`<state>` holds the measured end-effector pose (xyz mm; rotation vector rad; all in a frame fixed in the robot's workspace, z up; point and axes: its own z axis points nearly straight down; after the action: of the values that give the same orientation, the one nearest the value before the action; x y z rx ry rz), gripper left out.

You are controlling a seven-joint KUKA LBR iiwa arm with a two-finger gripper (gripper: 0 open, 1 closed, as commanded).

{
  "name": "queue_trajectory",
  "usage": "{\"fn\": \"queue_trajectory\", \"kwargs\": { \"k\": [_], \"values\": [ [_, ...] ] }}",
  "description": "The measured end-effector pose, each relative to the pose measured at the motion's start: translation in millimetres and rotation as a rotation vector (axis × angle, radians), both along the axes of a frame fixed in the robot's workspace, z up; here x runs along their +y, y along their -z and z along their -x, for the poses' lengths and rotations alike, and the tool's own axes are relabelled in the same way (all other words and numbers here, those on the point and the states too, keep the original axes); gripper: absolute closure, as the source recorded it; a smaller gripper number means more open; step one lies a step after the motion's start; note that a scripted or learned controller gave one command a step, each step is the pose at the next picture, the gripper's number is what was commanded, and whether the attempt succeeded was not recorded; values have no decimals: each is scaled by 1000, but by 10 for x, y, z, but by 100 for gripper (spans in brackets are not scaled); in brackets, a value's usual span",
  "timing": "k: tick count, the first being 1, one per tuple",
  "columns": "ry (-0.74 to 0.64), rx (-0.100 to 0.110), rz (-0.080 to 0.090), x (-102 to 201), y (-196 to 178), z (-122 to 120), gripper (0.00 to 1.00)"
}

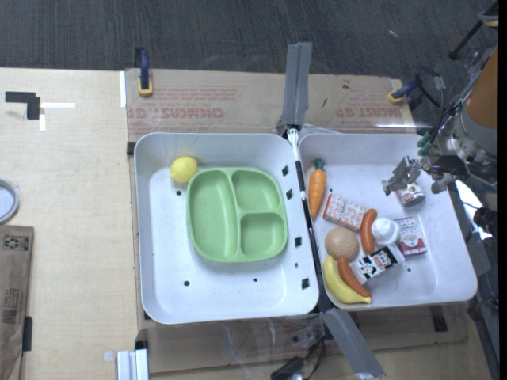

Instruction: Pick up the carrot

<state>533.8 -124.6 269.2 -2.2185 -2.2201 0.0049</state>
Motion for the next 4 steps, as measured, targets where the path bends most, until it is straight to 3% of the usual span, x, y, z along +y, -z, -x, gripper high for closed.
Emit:
{"fn": "queue_trajectory", "kwargs": {
  "k": [1,2,3,4],
  "values": [
    [-103,-5,1,-104,-519,98,0],
    [-2,-2,2,687,-1518,147,0],
    [-490,-4,1,890,-1719,8,0],
    [-490,-4,1,890,-1719,9,0]
  ]
}}
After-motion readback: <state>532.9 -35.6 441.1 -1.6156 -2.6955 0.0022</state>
